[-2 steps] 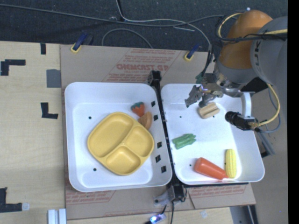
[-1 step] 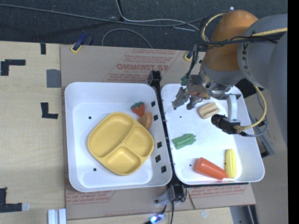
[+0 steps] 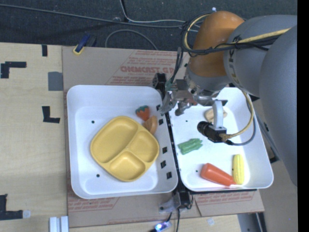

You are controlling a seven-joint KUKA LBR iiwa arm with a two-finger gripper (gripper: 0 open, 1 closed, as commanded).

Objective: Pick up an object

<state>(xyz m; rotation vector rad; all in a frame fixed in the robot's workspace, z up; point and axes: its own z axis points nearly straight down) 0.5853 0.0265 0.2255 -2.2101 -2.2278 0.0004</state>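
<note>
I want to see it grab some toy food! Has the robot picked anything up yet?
Not yet, as far as I can see. The gripper hangs over the wall between the bins. The corn, carrot and green vegetable all lie in the right bin. The whole pick is left.

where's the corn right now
The corn lies in the right bin, near its lower right corner in the camera view, right beside the carrot and below the gripper.
</note>
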